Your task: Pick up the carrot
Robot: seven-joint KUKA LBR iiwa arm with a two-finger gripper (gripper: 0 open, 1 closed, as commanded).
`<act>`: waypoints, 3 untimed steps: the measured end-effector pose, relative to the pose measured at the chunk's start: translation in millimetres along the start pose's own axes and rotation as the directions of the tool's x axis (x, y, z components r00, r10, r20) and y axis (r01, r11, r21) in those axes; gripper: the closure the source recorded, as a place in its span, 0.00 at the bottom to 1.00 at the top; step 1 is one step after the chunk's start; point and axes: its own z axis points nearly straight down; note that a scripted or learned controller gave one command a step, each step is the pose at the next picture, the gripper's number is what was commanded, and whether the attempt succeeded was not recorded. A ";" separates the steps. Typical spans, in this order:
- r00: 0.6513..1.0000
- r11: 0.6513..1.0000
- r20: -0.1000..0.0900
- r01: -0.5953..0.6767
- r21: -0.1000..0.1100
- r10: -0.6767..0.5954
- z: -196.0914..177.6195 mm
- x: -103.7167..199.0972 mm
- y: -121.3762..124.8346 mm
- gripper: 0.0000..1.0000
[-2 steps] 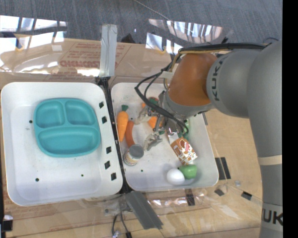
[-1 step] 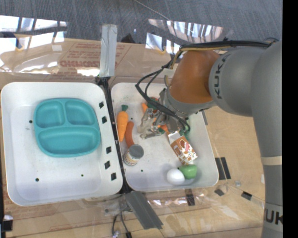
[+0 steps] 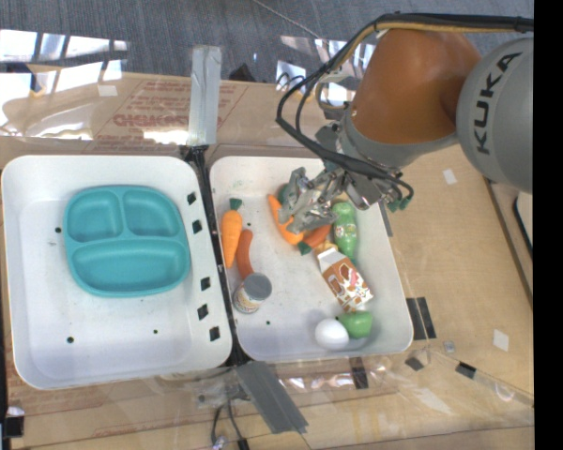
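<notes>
The carrot (image 3: pixel 231 233) is orange with a small green top and lies lengthwise at the left side of the right bin (image 3: pixel 291 340), close to the divider. My gripper (image 3: pixel 303 206) hangs over the upper middle of that bin, to the right of the carrot and apart from it. It sits directly above another orange item (image 3: pixel 289 227), which it partly hides. From this slant I cannot make out whether anything is held.
A reddish sausage-shaped piece (image 3: pixel 247 250) touches the carrot's right side, with a small tin can (image 3: pixel 253 292) below it. A green item (image 3: pixel 346 230), a printed carton (image 3: pixel 345 282), a white egg (image 3: pixel 331 333) and a green piece (image 3: pixel 359 322) crowd the right side. The left bin (image 3: pixel 28 345) holds a teal divided tray (image 3: pixel 126 239).
</notes>
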 end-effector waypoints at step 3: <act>0.980 0.980 -0.004 0.197 -0.005 -0.197 126.7 6.4 -51.4 0.00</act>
